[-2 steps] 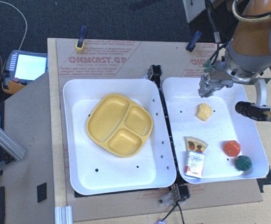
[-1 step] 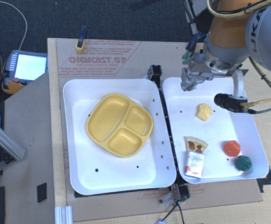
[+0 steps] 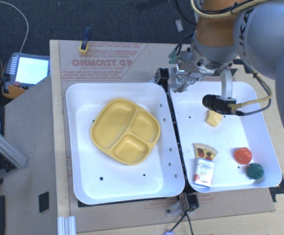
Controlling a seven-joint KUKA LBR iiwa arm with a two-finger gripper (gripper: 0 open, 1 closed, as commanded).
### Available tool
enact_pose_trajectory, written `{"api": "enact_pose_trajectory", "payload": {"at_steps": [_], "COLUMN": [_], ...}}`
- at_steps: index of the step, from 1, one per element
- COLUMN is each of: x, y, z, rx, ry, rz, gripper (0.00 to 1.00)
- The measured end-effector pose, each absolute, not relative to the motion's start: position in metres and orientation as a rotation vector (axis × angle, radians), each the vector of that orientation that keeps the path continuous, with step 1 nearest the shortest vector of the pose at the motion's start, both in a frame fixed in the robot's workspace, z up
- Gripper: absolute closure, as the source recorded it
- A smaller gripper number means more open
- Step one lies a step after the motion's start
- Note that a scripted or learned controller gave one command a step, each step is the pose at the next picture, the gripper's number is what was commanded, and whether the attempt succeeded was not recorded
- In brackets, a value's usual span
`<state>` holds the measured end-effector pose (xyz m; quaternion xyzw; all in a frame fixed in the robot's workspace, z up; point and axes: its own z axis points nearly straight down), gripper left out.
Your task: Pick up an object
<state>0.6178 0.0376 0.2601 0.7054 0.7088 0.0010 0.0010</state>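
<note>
Here, two white bins [image 3: 78,131] on cardboard-topped bench [image 3: 107,58], dark carpet [image 3: 107,9] behind, fingers' [image 3: 181,82] state unclear.

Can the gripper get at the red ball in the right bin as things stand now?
Probably yes. The red ball lies uncovered in the right bin, only the green ball beside it; the gripper hangs above the bin's far corner.

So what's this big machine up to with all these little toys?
A grey and orange robot arm reaches in over two white bins. Its gripper hangs near the top left corner of the right bin, above the divide, with nothing visibly in it. That bin holds a small yellow block, a pizza slice toy, a white packet, a red ball and a green ball. The left bin holds a yellow divided plate. Nothing has been picked up yet.
</note>
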Motion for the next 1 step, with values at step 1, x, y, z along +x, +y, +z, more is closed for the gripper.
{"api": "enact_pose_trajectory", "payload": {"at_steps": [1], "x": [0.6272], "y": [0.0876], "z": [0.2380], "rx": [2.218], "ry": [2.225], "rz": [0.000], "gripper": [1.00]}}
